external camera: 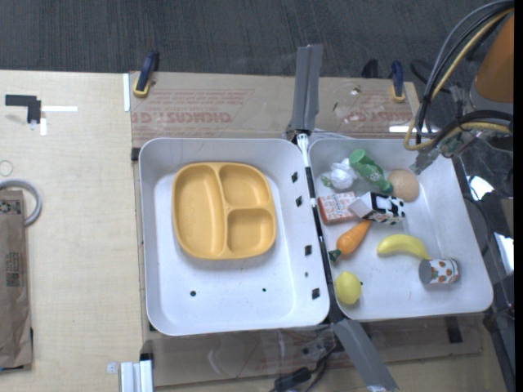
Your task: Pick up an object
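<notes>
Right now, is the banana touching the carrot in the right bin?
Apart. The camera view shows bare white bin floor between the banana and the carrot, which lies to its left.

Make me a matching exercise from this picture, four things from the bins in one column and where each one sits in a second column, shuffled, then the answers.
Things:
1. yellow tray
2. banana
3. lemon
4. green bottle

Places:
A. right bin, far end
B. left bin
C. right bin, near left corner
D. right bin, right of the carrot

Pairs: 1-B, 2-D, 3-C, 4-A
</notes>
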You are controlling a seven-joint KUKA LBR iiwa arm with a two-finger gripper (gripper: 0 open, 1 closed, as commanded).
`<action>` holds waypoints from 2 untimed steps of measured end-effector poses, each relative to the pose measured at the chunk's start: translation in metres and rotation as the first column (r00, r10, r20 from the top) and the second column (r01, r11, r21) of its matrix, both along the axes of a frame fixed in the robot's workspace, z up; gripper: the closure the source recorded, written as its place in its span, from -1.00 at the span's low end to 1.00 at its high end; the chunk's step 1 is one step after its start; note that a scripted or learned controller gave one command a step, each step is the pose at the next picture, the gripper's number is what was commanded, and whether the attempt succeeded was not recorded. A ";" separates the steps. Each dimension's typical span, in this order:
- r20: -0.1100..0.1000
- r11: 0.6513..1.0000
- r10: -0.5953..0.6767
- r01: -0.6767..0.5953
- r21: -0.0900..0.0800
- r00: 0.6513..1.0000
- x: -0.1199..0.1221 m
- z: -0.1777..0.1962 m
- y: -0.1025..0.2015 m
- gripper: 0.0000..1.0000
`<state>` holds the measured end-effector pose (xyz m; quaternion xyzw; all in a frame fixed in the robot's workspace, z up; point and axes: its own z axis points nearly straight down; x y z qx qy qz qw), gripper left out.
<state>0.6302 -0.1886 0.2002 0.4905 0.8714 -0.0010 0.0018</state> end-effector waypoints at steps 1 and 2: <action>0.000 1.000 0.001 -0.001 0.000 1.000 0.000 0.000 0.000 -1.00; 0.000 0.917 0.398 -0.398 0.001 0.917 -0.016 -0.046 0.020 -1.00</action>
